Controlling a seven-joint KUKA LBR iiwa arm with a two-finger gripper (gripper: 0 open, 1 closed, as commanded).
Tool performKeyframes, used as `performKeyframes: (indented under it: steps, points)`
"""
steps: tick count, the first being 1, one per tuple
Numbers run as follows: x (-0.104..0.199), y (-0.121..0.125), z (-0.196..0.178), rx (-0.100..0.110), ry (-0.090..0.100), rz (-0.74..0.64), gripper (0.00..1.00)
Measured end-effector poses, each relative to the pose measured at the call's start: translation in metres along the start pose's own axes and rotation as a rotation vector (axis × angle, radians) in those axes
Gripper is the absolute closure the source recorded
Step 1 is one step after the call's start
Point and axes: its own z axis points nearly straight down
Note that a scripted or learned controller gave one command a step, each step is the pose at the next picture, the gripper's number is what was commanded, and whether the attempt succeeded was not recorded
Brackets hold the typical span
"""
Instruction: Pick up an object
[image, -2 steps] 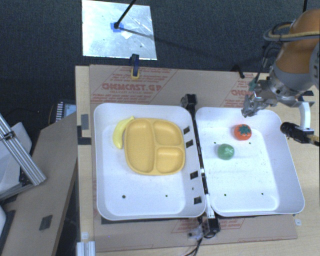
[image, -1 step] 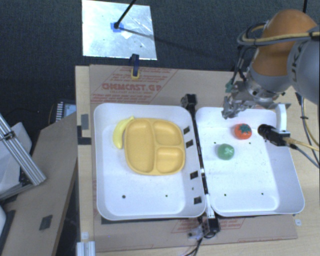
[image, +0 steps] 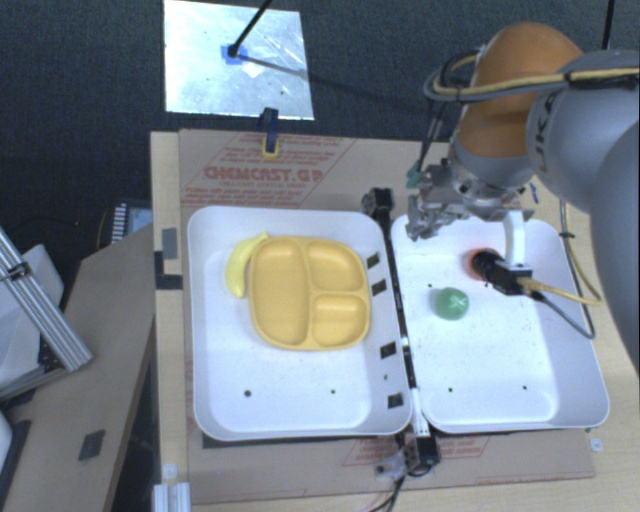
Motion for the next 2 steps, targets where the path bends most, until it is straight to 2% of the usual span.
performKeyframes:
  steps: [1,2]
  points:
    - [0.050,-0.012,0.000,0.000,0.000,0.000,1.00]
    - [0.100,-0.007,-0.005,-0.002,0.001,0.000,1.00]
